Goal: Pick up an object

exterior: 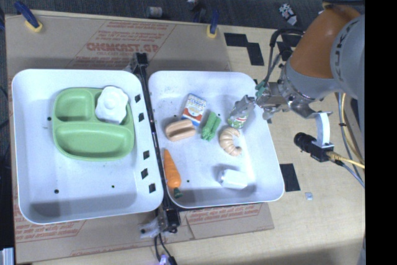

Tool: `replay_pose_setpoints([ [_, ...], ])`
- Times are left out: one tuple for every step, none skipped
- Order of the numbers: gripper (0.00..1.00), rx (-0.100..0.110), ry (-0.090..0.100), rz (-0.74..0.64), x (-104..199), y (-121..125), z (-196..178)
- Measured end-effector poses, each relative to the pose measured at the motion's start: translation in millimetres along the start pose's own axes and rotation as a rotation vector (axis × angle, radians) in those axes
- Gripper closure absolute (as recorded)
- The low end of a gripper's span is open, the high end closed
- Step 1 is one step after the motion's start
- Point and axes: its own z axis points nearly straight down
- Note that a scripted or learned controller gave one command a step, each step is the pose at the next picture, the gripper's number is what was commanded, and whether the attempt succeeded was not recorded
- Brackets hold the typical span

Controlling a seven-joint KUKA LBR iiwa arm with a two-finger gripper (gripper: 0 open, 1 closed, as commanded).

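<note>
Camera view: two white bins sit side by side on the bench. The left bin point(31, 195) carries a green divided tray point(93, 124) with a white round object point(112, 103) resting in its upper right compartment. The right bin point(263, 186) holds a scatter of small things: a hot dog point(180, 129), a small carton point(195, 106), a green vegetable piece point(210, 126), a croissant-like pastry point(231, 140), a white block point(233, 179) near the front, and a carrot point(171, 169) lying along the left wall. The arm reaches in from the right, its orange band above the wrist, and the gripper point(259, 100) sits over the right bin's upper right rim. A small greenish bottle point(239, 113) lies tilted just left of the gripper, its upper end touching or almost touching the fingertips. Whether the fingers are spread or clamped cannot be told from this angle, nor whether the bottle sits between them.
</note>
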Motion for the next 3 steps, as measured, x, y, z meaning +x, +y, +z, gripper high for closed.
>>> replay_pose_setpoints([
  [0.00, -0.003, -0.002, -0.001, 3.9, -4.2, 120.0],
  [1.00, 0.001, -0.001, -0.004, 3.9, -4.2, 109.8],
  [1.00, -0.003, 0.000, -0.002, 68.8, -50.1, 8.6],
])
